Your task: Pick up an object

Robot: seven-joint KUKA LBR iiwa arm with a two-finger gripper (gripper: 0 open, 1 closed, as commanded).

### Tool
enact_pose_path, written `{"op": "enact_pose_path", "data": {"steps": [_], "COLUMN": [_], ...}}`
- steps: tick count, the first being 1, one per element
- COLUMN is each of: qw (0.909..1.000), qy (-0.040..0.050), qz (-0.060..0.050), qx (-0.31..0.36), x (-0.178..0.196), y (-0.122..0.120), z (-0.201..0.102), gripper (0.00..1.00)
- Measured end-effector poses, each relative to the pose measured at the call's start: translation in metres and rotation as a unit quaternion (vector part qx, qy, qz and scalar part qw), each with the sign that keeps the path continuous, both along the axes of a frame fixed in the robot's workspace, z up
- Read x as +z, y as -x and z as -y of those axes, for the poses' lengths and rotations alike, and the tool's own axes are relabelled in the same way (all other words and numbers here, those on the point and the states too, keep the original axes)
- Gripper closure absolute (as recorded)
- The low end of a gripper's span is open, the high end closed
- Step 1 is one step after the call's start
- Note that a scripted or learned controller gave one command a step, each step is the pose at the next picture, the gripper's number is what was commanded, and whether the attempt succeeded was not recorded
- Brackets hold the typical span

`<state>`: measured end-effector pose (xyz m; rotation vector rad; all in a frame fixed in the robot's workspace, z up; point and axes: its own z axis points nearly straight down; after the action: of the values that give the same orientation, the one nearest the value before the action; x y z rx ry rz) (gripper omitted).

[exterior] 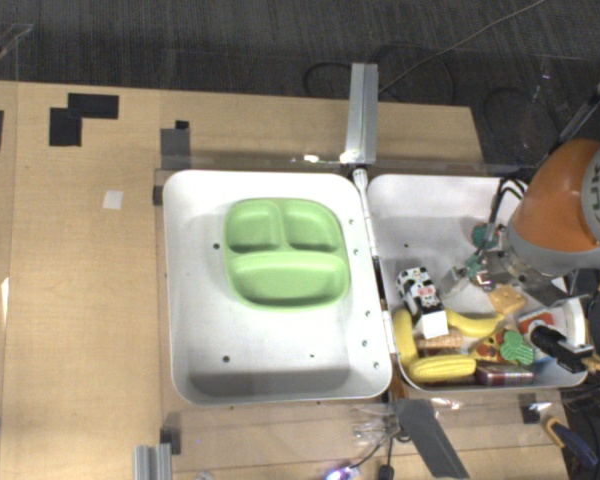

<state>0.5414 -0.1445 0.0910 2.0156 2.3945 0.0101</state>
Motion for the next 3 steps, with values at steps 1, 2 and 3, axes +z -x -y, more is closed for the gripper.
{"op": "enact_pose_path", "data": {"steps": [1,2,3], "qw": [0.9974,0.9966,0.9963], "qy": [0.0086,0.0083,0.0018], "qz": [0.006,0.009,0.007], "qx": [0.071,0.082,0.085], "x": [0.003,0.004,0.013], "y": [-0.006,0.047,0.046], "z": [-0.035,-0.033,-0.04], "gripper": [0.0,0.0,1.0]}}
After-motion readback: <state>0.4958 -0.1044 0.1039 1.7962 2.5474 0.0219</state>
